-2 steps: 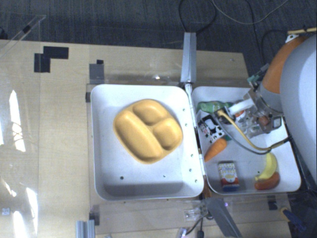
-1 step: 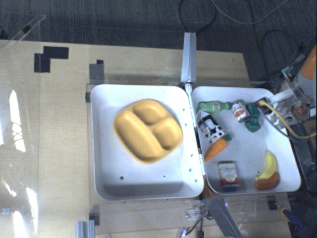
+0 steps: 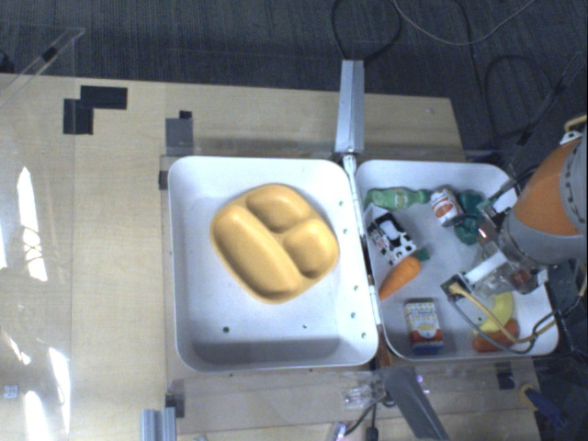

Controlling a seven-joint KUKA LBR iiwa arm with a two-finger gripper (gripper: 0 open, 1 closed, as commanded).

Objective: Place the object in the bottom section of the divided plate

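A yellow divided plate lies in the left white bin, with one long section and two smaller ones, all bare. My gripper hangs low over the right side of the right bin, below the orange band of the arm. It sits just above a yellow banana-like piece and an orange-red piece. A teal object lies just up-left of the wrist. The arm hides what is directly under the gripper.
The right bin also holds a green bottle, a red and white can, a black and white carton, a carrot and a small yellow box. A metal post stands behind the bins.
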